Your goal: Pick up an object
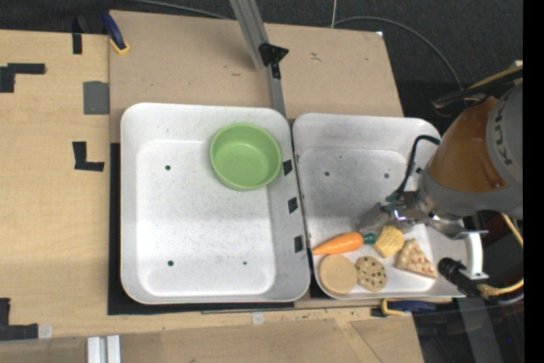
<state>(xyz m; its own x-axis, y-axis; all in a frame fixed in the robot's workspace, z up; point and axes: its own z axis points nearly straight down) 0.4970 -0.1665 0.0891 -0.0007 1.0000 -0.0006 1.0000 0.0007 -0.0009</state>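
Arm: the grey arm with its orange band (463, 153) is reached in from the right, low over the right bin (357, 132).
Gripper: the gripper (387, 221) is seen just above the yellow corn piece (389, 241), near the bin's front right corner.
Fingers: whether they are spread or pressed together cannot be told; nothing is seen pinched between them.
Candidates: the corn piece, an orange carrot (338, 244), a tan round disc (337, 274), a chip cookie (371, 272) and a pizza slice (415, 259) are clustered closely, several touching.
Left bin: a green bowl (245, 155) is set at its rear right, well apart from the cluster.
Step judged: descent onto the corn piece.
Advice: one item should be centred between the fingers, neighbours avoided, and the lift made straight up.
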